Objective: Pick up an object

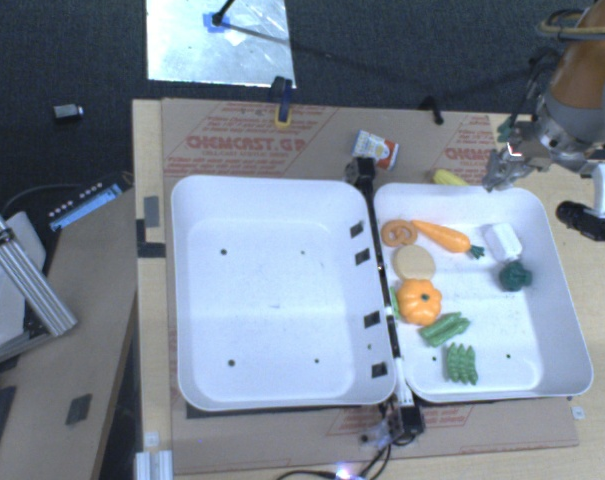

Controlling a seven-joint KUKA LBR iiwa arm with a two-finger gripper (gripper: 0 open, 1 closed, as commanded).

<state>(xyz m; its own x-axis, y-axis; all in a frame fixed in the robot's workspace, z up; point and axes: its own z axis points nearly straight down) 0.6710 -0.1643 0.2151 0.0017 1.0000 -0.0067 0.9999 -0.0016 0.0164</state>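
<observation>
The right bin (552,338) holds toy food. A carrot (443,235) lies beside an orange pretzel ring (398,233), with a pale round cookie (415,262) just below. A small pumpkin (419,301) sits near the bin's left wall. Two green pea pods (443,328) (461,362) lie below it. A white block (501,240) and a dark green broccoli (514,276) rest at the right. My gripper (499,173) hangs above the bin's far rim at the upper right, apart from all of these. Nothing shows between its fingers.
The left bin (272,288) adjoins the right one. A yellow banana (448,178) and a small white-and-orange packet (374,149) lie on the cardboard behind the bins. The arm's orange band (587,73) is at the far upper right.
</observation>
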